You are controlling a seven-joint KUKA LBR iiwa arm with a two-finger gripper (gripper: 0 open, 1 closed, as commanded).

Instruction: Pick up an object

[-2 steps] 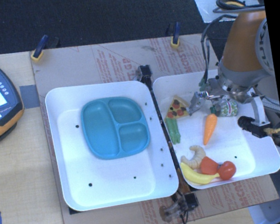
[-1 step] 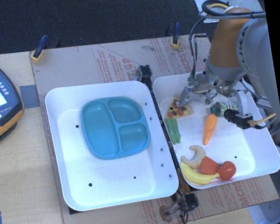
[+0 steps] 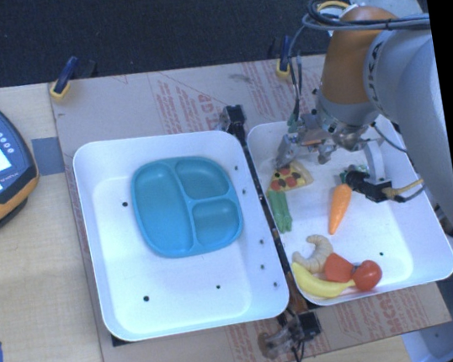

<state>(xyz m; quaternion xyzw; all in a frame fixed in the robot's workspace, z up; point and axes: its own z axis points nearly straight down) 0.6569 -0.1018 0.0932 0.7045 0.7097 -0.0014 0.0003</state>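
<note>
Camera view, from largest to smallest: the bench (image 3: 37, 274) carries two shallow white bins side by side, the left bin (image 3: 108, 237) holding a blue divided plate (image 3: 186, 204) and the right bin (image 3: 422, 260) holding the toy food. The grey arm (image 3: 402, 80) with its orange band comes in from three o'clock and bends down over the far end of the right bin, where the gripper (image 3: 310, 141) hangs low; whether the jaws are spread or closed cannot be told from this angle, and nothing is visibly between them. The nearest candidate, by my reading, is the pizza slice (image 3: 290, 178), lying just at seven o'clock from the gripper, flat on the bin floor. Below it a green vegetable (image 3: 280, 210) lies with its long axis running twelve to six along the bin's left wall. The carrot (image 3: 339, 207) sits at five o'clock from the gripper, long axis tilted, its tip pointing toward seven o'clock. Further toward six o'clock lie a banana (image 3: 315, 283), a tomato (image 3: 367, 275) and a pale knobbly piece (image 3: 316, 249).
</note>
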